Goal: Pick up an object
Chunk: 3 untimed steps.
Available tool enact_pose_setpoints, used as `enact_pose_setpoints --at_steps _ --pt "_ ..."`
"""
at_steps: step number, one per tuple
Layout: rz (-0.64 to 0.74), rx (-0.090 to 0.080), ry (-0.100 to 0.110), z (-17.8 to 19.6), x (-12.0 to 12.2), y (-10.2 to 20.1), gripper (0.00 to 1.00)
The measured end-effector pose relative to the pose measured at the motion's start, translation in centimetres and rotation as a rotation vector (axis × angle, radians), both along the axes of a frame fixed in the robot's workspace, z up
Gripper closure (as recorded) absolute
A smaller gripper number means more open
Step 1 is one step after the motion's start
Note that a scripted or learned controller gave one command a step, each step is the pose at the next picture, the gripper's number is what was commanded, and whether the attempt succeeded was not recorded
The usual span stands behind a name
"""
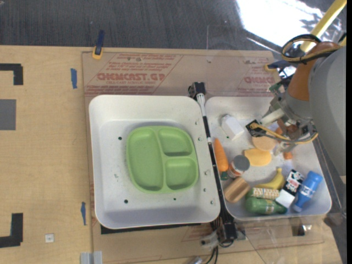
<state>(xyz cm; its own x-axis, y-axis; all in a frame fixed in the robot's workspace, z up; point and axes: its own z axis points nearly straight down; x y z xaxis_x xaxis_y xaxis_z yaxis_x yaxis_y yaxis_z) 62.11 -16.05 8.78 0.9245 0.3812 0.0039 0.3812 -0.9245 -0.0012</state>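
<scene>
Desk [44, 147]: tan surface carrying two shallow white bins side by side.
Left bin [104, 147]: holds a green divided plate [162, 158] lying flat at its centre.
Right bin [242, 104]: holds all the loose objects.
Arm [324, 92]: grey, reaching in from 3 o'clock, its orange band [300, 81] above the bin's 1 o'clock corner.
Gripper [286, 124]: low over the right bin's 2 o'clock area, just above the yellow-orange pieces. Whether it is open or closed cannot be told from this angle, and nothing can be seen held in it.
Carrot [220, 154]: at 9 o'clock in the right bin, along the left wall.
White bottle [232, 125]: at 11 o'clock, lying tilted.
Yellow-orange pieces [258, 157]: at the bin's centre, two flat shapes touching.
Grey-topped can [240, 164]: just beside the carrot's lower end.
Bread roll [236, 188]: at 7 o'clock.
Green bottle [261, 205]: at 6 o'clock, lying against the near wall.
Banana [273, 181]: just above the green bottle.
Black-and-white toy [295, 181]: between the banana and the blue bottle.
Blue bottle [308, 188]: at 4 o'clock, near the right wall.
</scene>
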Motion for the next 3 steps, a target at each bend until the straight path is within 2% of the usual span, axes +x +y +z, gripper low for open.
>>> enact_pose_setpoints --at_steps 1,2,3 --pt "-0.143 0.000 0.007 -0.1 2.7 -1.4 0.00" --pt "-0.188 0.001 0.003 0.0 -2.7 -1.5 0.00" --pt "-0.158 0.022 -0.001 0.1 -8.7 -3.6 0.00"
